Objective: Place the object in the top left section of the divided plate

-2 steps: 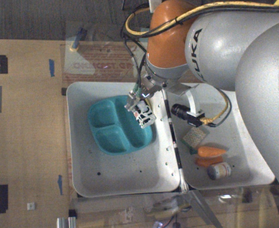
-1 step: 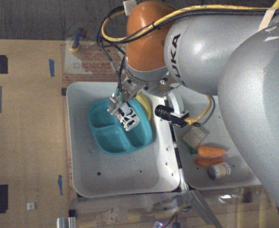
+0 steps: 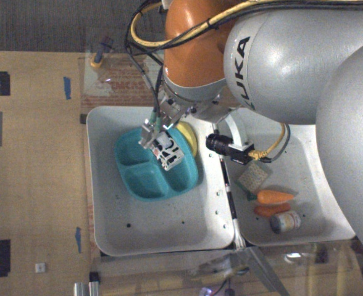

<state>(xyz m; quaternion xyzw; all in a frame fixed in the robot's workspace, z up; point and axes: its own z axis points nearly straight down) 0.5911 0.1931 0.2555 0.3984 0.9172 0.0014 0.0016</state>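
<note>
Over the teal divided plate in the left bin, my hand sits at the plate's 1 o'clock edge; can't tell how far it's open or whether it has anything. Yellow object lies just past that rim, touching it, at 2 o'clock. Free bin floor at 6 and 9 o'clock. Right bin: carrot, can, grey sponge. Tan table at 9 o'clock.

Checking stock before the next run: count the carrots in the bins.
2, both in the right bin: one carrot near its middle, a second carrot just below it, touching, beside a can. The arm may hide more.
</note>
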